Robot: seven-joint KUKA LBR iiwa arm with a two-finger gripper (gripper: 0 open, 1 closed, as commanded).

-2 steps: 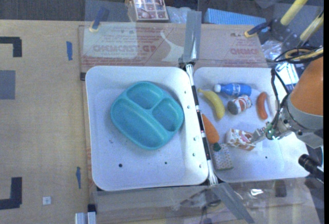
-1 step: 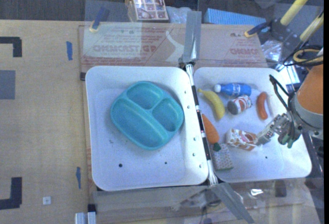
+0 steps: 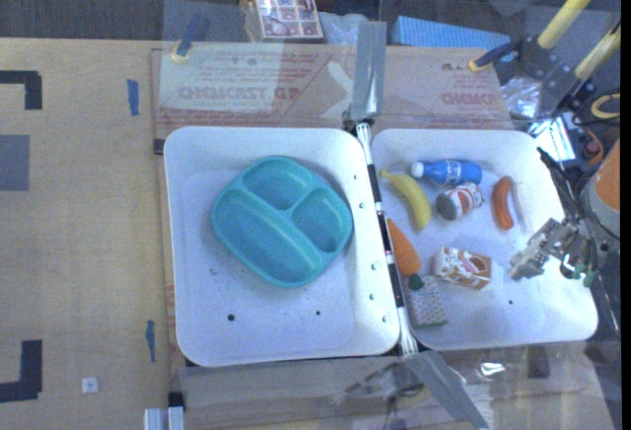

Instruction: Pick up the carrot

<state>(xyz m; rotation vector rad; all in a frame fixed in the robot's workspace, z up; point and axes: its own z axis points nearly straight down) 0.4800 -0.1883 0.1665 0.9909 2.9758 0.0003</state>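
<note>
The carrot point(image 3: 402, 250) is orange with a green tip and lies along the left wall of the right bin point(image 3: 567, 320), pointing up and down the view. My gripper point(image 3: 538, 254) hovers over the right side of that bin, well to the right of the carrot and apart from it. Nothing is seen held in it. The arm's orange band shows at the right edge of the view.
The right bin also holds a banana point(image 3: 411, 197), a blue bottle point(image 3: 449, 171), a can point(image 3: 458, 201), a sausage point(image 3: 504, 202), a small carton point(image 3: 463, 267) and a grey block point(image 3: 427, 304). A teal divided plate point(image 3: 282, 219) sits in the left bin point(image 3: 197, 320).
</note>
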